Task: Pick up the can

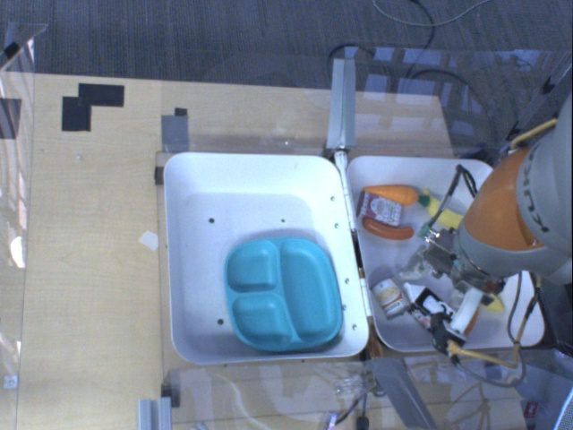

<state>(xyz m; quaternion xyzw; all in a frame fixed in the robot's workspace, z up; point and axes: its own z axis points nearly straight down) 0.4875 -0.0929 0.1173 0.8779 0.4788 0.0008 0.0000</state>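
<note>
The can [380, 209], dark red with a pale label patch, lies at the upper left of the right bin [412, 161]. The end effector [431, 256] hangs lower right of it. I cannot tell whether it is open or closed.

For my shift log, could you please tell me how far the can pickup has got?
Done: the grey arm's gripper is over the right white bin. In hand: nothing visibly; the red-labelled can lies beside the bin's left wall, apart from the gripper. Left: reaching, gripping and lifting the can.
</note>
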